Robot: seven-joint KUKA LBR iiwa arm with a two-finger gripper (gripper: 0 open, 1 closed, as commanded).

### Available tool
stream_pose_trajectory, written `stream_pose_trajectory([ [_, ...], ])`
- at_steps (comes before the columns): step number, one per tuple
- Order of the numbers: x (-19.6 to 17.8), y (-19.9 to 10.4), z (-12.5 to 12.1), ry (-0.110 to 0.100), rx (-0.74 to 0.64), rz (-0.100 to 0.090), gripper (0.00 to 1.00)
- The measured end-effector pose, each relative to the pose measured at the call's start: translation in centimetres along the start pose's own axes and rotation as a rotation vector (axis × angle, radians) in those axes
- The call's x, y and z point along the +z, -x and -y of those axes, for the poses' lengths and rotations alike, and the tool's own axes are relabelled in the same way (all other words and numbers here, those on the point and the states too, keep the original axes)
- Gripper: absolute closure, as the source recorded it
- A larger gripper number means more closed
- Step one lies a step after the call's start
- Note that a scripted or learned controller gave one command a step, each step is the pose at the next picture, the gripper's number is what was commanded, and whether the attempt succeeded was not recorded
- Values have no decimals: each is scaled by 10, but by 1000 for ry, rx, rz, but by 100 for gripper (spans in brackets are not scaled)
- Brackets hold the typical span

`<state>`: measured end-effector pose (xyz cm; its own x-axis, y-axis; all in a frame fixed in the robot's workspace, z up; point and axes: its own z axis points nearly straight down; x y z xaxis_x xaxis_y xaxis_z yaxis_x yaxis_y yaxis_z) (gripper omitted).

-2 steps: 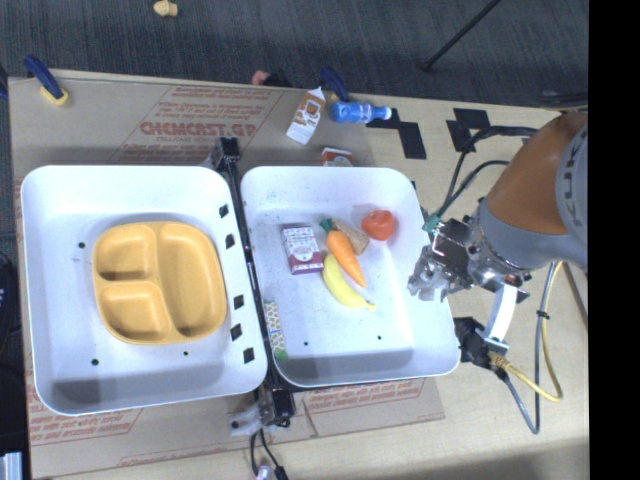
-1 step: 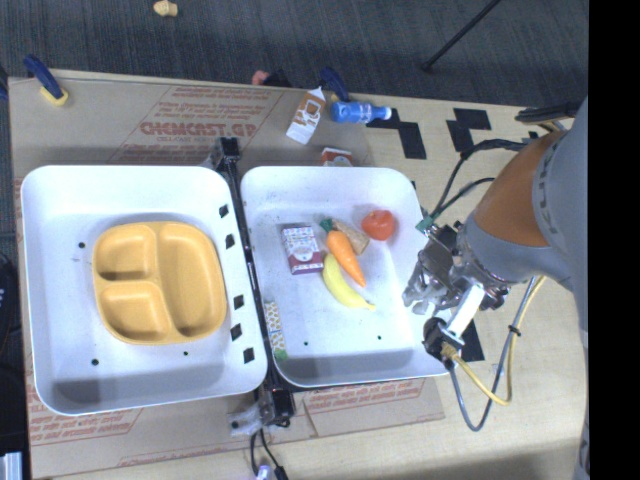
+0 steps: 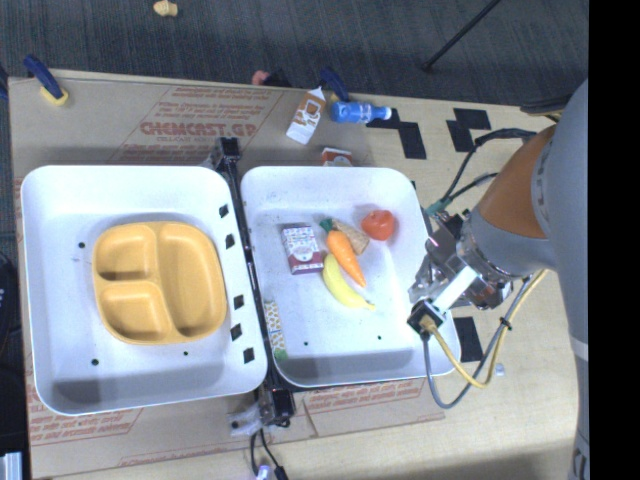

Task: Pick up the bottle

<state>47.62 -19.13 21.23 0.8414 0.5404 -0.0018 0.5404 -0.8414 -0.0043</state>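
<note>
The tool (image 3: pixel 447 268) is hovering at the right bin's (image 3: pixel 340 368) rim — apart or together, I cannot tell. The bottle (image 3: pixel 358 113) is lying outside, well apart — risking a miss.

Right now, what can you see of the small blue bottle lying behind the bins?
The bottle is small and blue, plastic by its look, with a paler end pointing toward the view's right. It lies on its side on the bench, outside both bins, just beyond the far rim of the right bin. Nothing is gripping it.
</note>
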Motion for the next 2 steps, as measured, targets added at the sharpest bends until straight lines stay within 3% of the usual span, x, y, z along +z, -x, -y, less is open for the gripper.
stream_pose_trajectory([
  [1,-7,11,-16,-1,271,0,100],
  [2,-9,11,-16,1,362,0,100],
])
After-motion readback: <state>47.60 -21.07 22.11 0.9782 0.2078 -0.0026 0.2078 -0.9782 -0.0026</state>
